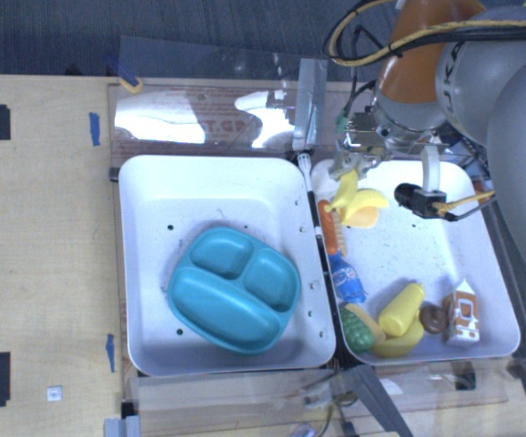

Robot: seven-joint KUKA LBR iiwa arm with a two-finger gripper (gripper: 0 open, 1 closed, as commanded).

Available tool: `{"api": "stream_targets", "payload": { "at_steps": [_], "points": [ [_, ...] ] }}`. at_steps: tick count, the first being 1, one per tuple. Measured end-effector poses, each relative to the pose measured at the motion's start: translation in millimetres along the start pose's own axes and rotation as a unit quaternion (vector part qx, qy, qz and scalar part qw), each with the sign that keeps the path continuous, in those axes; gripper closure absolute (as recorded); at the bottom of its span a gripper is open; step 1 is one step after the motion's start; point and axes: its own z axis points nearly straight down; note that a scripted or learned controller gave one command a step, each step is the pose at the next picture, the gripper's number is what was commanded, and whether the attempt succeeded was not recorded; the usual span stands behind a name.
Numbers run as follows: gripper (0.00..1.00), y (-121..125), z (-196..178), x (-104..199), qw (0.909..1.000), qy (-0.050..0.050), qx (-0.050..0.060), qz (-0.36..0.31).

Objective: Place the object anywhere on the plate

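Yellow banana (356, 204) in right bin; teal sectioned plate (235, 286) in left bin.

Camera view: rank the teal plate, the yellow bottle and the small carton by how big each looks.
1. Teal plate, by far the largest.
2. Yellow bottle.
3. Small carton, only slightly smaller than the bottle; both sit at a similar distance from the camera.

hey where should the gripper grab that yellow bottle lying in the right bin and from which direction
Probably across the middle of the yellow bottle, coming straight down from above. It lies tilted on its side, long axis running diagonally, so fingers closing across its narrow width should fit. A banana touches its lower side and a brown piece sits close by, leaving little room there.
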Motion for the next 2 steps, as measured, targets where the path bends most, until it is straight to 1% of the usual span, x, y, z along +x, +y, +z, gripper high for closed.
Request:
{"api": "stream_targets", "payload": {
  "at_steps": [1, 2],
  "points": [
    [1.0, -54.1, 0.1, 69.6, 0.9979, 0.002, 0.0, -0.065],
    [1.0, -85.1, 33.6, 131.8, 0.9916, 0.002, 0.002, -0.129]
  ]
}}
